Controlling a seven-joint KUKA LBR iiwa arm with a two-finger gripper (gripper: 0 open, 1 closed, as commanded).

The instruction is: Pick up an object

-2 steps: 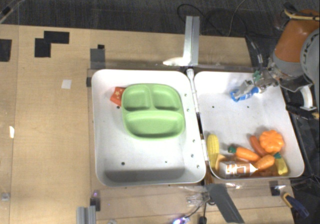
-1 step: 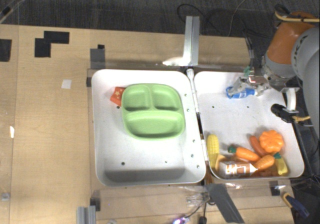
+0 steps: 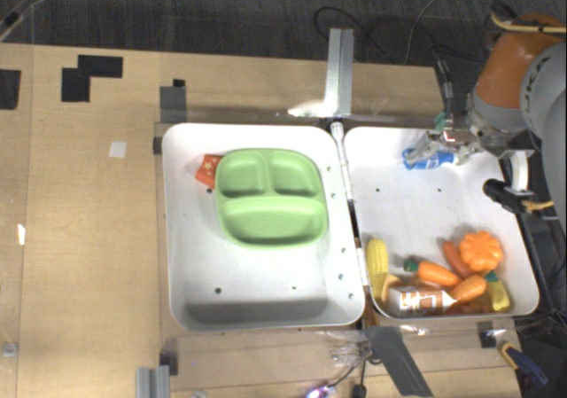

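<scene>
My gripper (image 3: 443, 144) hangs low over the far right corner of the right bin (image 3: 416, 210), on the grey arm with its orange band (image 3: 514, 59). A small blue object (image 3: 418, 158) lies right at the gripper's left tip; I cannot make out whether it is held. Toy food is piled in the right bin's near corner: a corn cob (image 3: 377, 261), two carrots (image 3: 436, 274), an orange pumpkin (image 3: 481, 250) and a brown bottle with a white label (image 3: 423, 300).
The left bin (image 3: 190, 281) holds a green divided plate (image 3: 268, 195) with a small red item (image 3: 207, 171) at its left edge. A metal post (image 3: 340, 68) stands behind the wall between the bins. Cables run behind the bench.
</scene>
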